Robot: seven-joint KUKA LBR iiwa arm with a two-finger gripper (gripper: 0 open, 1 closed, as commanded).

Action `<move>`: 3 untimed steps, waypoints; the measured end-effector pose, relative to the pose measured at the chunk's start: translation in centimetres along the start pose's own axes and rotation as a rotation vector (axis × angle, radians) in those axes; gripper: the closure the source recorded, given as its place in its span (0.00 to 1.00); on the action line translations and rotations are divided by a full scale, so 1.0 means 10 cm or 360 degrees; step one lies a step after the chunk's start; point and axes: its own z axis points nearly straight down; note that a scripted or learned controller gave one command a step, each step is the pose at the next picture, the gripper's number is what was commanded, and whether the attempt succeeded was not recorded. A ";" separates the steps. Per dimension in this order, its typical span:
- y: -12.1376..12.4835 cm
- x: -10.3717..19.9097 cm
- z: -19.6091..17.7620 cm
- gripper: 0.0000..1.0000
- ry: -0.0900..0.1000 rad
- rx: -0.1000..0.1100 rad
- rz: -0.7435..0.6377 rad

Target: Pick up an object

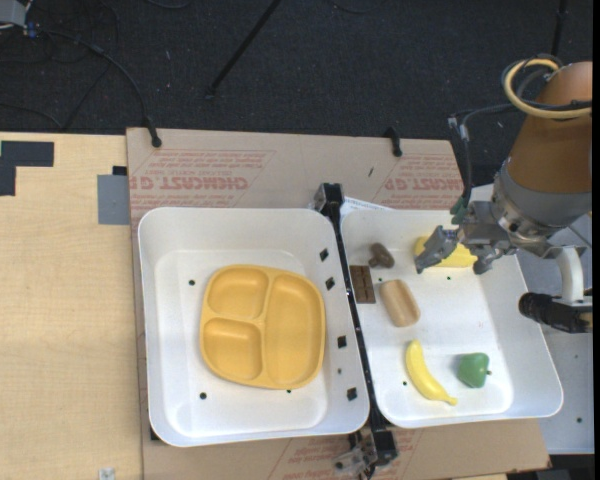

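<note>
Hovering spread open, the fingers straddle a yellow object, nothing visibly gripped.

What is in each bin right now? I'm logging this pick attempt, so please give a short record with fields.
left bin: yellow divided plate, lying flat
right bin: small brown object, hot dog bun, banana, green pepper, yellow object
claw: over the far part of the right bin, at the yellow object
claw state: cannot tell
grasp: not confirmed
arm entry: from the right of the view
</note>
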 end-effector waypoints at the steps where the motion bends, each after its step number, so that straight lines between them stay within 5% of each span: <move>1: 0.02 0.00 -0.08 0.00 -0.0002 -0.0020 -0.0003; 3: 0.02 -0.10 0.83 0.00 -0.0002 -0.0018 -0.0002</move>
